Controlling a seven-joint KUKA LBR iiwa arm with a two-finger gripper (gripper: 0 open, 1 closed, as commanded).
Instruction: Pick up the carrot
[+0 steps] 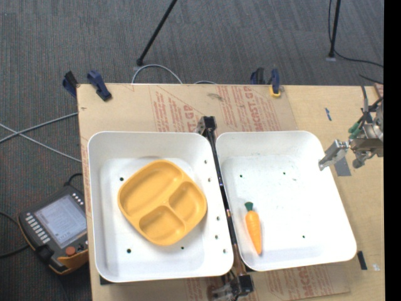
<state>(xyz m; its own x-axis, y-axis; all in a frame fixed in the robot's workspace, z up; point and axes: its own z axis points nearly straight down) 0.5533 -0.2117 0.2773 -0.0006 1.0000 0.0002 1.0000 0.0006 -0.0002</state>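
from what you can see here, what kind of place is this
Likely a robotics lab: two white bins clamped to a cardboard-topped bench, a teach pendant on the carpet, and tripod legs behind.

Carrot in right bin, divided plate in left bin, hand beside right bin's far-right rim

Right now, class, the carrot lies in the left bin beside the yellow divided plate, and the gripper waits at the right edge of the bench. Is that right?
Not quite. The carrot lies alone in the right bin, near its left wall. The yellow divided plate sits in the left bin. The gripper does wait at the right edge, as the camera view shows.
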